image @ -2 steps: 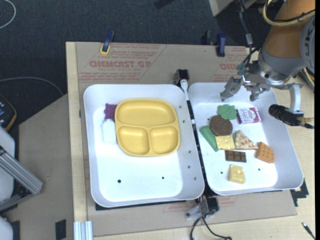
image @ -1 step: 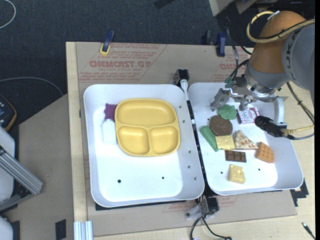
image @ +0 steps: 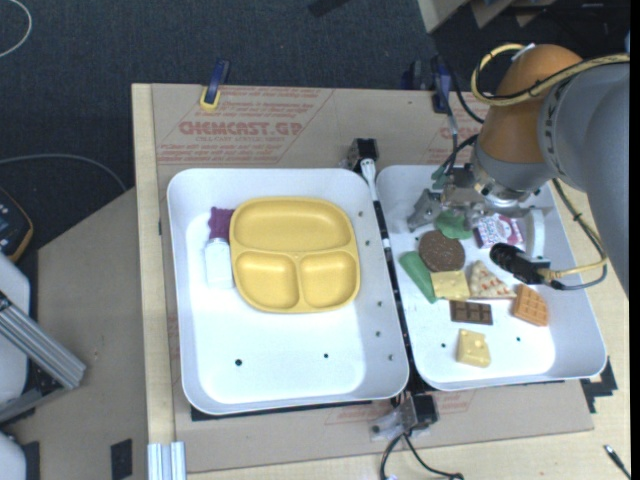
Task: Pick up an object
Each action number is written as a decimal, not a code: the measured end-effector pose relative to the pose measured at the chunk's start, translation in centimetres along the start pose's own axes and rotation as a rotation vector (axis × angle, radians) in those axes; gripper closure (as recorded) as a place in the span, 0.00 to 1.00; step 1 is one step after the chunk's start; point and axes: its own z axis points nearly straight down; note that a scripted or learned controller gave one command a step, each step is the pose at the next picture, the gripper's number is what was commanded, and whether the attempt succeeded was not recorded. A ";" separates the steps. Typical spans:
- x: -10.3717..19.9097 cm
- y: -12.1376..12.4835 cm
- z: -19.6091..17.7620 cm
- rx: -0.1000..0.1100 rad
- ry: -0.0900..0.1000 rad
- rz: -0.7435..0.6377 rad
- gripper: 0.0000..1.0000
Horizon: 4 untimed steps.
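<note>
Camera view: tool [image: 447,200] low over right bin [image: 575,343], above brown cookie [image: 441,251] among toy foods; grip state impossible to tell. Yellow tray [image: 295,251] in left bin [image: 280,368], purple piece [image: 220,222] beside it.

- Two bins are sitting side by side on the counter [image: 150,268]: the left bin [image: 290,368] and the right bin [image: 560,353].
- A divided tray [image: 295,251] is lying in the far half of the left bin, with a bottle [image: 217,263] lying just left of it.
- In the right bin, a round cookie [image: 441,251] is sitting far-left, a chocolate bar [image: 471,313] is lying near the middle, a waffle [image: 531,306] is lying right of it, and a cheese wedge [image: 474,349] is lying nearest.
- The gripper [image: 455,200] is hanging over the right bin's far end.
</note>
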 end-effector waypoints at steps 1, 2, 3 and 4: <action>0.1 0.1 1.7 -0.004 -0.001 0.001 0.00; -0.2 0.3 0.2 -0.012 -0.007 0.003 1.00; -0.2 0.4 -6.3 -0.014 -0.003 0.002 1.00; -0.2 0.6 -11.7 -0.015 -0.003 0.001 1.00</action>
